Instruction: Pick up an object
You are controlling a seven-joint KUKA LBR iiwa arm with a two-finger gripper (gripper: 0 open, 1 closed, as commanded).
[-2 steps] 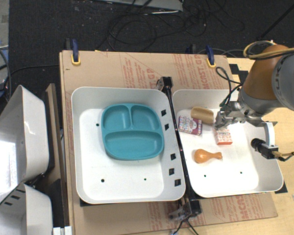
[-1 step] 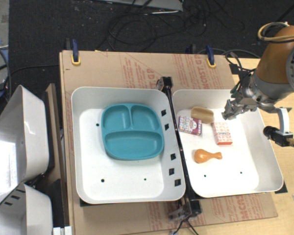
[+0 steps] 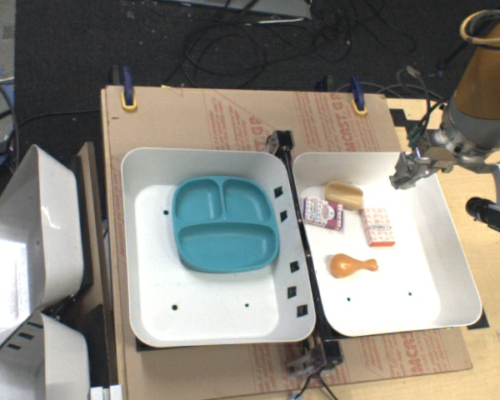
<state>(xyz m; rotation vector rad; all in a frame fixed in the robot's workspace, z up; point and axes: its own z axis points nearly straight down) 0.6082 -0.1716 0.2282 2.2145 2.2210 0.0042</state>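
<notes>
Above right white plastic bin (image 3: 454,248), far corner: grey two-finger gripper (image 3: 407,176), grip state indiscernible, hovering for descent. Nearest candidate: tan rounded block (image 3: 344,194); orange chicken-leg-shaped toy (image 3: 352,265) farther.

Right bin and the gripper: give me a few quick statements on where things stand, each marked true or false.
1. The teal divided plate lies in the left bin. True.
2. The right bin holds four small items. True: a tan block, a pink-and-white packet, a pink-and-white box and an orange drumstick-shaped toy.
3. The gripper is clamped on the orange toy. False: it hangs near the right bin's upper right corner, apart from every item.
4. The orange toy lies closer to the view's bottom than the other three items. True.
5. The tan block sits on the teal plate. False: it lies in the right bin, beside the packet.
</notes>
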